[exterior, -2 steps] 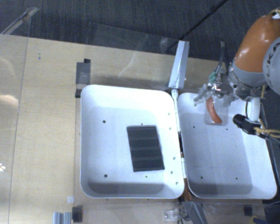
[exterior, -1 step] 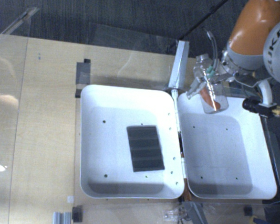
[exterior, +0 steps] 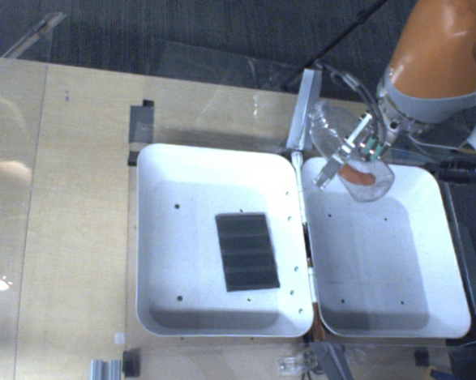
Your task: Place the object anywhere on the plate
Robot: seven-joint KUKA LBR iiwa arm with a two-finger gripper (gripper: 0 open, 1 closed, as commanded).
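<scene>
Where the arm (exterior: 443, 53) reaches in from the right, the gripper (exterior: 350, 156) is seen above the far left corner of the right bin (exterior: 449, 313). Its light-coloured fingers (exterior: 327, 172) slant down toward the wall between the two bins. A small orange-red object (exterior: 358, 176) is seen just beside the fingers, its long axis lying roughly left to right, slightly lower at its right end. It is seen through a clear, rounded piece of plastic (exterior: 339, 135) that blurs its outline, so its exact shape cannot be made out. Whether the object is gripped between the fingers or merely lies beneath them cannot be told, and the state of the jaws cannot be told either. A dark ribbed rectangular plate (exterior: 247, 251) is laid flat near the middle of the left bin (exterior: 163, 220), its long axis running from far to near, tilted a little to the right at the near end. The plate is well apart from the object. The arm's upper part is cut off by the frame's top edge.
</scene>
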